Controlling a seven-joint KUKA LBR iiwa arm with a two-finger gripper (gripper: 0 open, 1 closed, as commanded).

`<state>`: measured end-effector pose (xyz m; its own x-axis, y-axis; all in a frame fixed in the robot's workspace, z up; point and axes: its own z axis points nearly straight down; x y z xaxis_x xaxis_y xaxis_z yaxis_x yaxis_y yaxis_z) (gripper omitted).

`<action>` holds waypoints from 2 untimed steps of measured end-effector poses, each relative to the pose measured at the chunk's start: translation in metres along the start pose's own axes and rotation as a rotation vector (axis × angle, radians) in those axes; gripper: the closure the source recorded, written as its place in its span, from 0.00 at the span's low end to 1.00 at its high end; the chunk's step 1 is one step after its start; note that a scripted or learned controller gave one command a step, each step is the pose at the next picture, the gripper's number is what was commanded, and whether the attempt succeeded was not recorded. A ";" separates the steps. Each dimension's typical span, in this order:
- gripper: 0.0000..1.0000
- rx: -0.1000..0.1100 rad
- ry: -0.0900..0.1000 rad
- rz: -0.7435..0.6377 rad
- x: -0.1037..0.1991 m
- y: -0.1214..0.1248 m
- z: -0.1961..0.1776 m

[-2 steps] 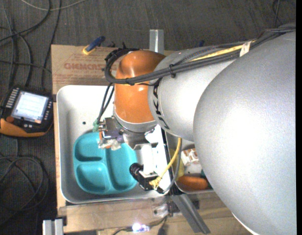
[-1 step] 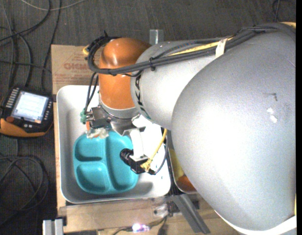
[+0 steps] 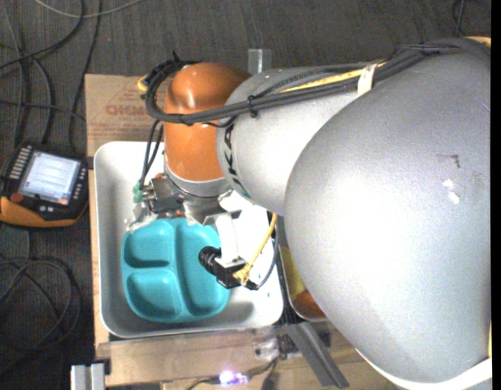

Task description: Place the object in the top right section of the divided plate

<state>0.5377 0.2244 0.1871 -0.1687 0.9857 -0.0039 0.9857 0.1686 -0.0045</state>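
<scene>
A teal divided plate point(image 3: 165, 275) lies in the left white bin point(image 3: 108, 242), toward its near side. It has three sections, and those I can see hold nothing. The arm's orange band point(image 3: 193, 128) and wrist hang over the plate's far edge. The gripper point(image 3: 157, 205) sits below the wrist at the plate's far left corner, mostly hidden by the arm. A black part with a yellow cable point(image 3: 222, 268) overlaps the plate's right side. I see no loose object.
The big grey arm body point(image 3: 381, 201) covers most of the right bin, where an orange-yellow patch point(image 3: 303, 299) peeks out under it. A teach pendant point(image 3: 43, 185) lies on the floor at the left. Cardboard point(image 3: 112, 108) lies behind the left bin.
</scene>
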 end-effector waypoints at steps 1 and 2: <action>0.00 -0.002 -0.001 0.440 -0.024 0.043 -0.148; 0.00 0.002 0.000 0.630 0.005 0.015 0.005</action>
<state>0.5516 0.2322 0.1821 0.4446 0.8957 -0.0065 0.8957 -0.4446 -0.0034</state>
